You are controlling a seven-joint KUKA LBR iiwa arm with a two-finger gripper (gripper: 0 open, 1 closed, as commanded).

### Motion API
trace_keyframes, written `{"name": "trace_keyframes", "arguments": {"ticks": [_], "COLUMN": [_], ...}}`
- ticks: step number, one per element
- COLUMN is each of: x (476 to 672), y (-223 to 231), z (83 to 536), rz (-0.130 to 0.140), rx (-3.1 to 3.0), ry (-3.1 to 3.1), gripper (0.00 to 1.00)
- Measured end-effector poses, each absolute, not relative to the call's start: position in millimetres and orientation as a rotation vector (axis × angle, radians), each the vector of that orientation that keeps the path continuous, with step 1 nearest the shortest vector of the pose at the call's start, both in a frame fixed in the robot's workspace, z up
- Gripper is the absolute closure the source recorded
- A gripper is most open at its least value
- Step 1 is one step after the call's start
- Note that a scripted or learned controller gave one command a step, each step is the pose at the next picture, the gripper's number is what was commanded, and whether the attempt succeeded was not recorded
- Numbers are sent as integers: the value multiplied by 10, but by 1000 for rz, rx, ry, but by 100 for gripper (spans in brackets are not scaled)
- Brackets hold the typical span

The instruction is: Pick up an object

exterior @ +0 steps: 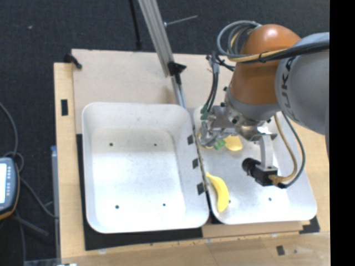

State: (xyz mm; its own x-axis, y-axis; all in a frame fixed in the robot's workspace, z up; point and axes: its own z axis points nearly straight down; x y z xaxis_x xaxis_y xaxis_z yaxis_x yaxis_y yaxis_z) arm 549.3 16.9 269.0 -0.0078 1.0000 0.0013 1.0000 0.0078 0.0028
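- A yellow banana [218, 192] lies in the right bin [288, 204], close to the bench's [122, 73] front edge and tight against the wall that bin shares with its neighbour; its long axis runs roughly front to back with a slight curve.
- The left bin [138, 165] sits alongside, its floor bare and speckled.
- Farther back, the claw [213, 133] hangs low over the right bin's rear left corner, just beside the shared wall; whether it is released or clenched cannot be told, since wrist hardware and cables crowd it.
- A pale yellow object [234, 143] and a small green piece [219, 144] rest directly beneath and beside the claw, their shapes partly hidden.
- The banana lies forward of the claw, toward the front edge, along the same wall, apart from it; the nearer pick is likely the pale yellow object.
- Behind it all, the orange-banded arm [266, 65] looms over the bench's back right corner.
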Motion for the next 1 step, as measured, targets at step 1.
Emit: {"name": "trace_keyframes", "arguments": {"ticks": [1], "x": [5482], "y": [642], "z": [2683], "rz": [4], "rx": [2213], "ry": [2228], "gripper": [100]}}
